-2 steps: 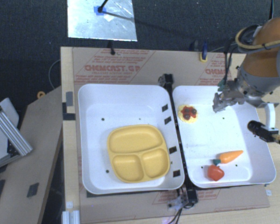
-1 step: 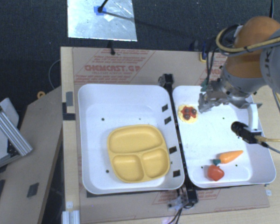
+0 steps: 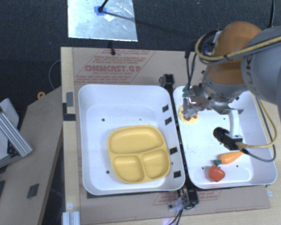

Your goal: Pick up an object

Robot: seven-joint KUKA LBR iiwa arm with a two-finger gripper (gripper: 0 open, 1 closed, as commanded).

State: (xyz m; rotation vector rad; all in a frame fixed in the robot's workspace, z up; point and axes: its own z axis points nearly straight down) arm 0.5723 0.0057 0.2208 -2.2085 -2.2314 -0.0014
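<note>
Hand (image 3: 189, 110) over yellow item (image 3: 189, 117) in right bin (image 3: 262, 125), grip unclear; carrot (image 3: 230, 157), tomato (image 3: 216, 173) nearby

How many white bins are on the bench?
2. The left bin holds a yellow divided tray. The right bin holds a carrot and a red toy near its front; the arm may hide other things there.

- We see a thick, smooth grey arm (image 3: 267, 62) with rounded casing.
- A bulbous orange band (image 3: 234, 48) sits above the wrist.
- Yellow and dark cables (image 3: 264, 125) loop around the orange part and trail beside the arm.
- The end effector (image 3: 191, 108) is small, metallic grey, with dark fittings; finer detail is blurred.
</note>
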